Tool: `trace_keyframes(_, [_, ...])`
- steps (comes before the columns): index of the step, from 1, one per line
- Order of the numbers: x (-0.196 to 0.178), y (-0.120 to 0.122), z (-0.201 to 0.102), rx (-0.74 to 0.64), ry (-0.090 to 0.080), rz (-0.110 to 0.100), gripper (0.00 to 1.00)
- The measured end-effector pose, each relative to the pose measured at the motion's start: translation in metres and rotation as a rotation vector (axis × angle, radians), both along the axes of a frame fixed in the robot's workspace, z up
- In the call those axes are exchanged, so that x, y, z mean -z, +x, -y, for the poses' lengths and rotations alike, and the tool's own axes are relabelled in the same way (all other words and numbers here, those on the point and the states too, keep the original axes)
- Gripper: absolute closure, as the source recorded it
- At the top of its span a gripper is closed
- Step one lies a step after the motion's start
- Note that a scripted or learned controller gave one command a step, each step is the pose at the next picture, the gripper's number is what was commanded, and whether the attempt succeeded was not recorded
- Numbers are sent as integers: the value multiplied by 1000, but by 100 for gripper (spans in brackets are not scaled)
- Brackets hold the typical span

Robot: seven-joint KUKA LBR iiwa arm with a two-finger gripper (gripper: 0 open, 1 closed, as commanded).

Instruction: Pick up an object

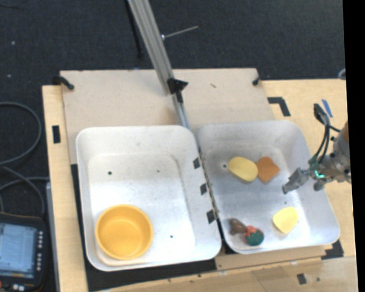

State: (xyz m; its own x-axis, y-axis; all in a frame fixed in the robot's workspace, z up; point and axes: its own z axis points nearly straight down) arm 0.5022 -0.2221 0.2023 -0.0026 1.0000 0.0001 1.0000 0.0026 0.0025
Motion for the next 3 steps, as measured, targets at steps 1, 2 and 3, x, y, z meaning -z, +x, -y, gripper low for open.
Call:
trace_keyframes(1, [61,6,-1,2,-1,-6,0])
trace_keyframes(2, [103,6,0,3,-3,-2,0])
trace_keyframes(3, [90,8,1,5,-3,3,100])
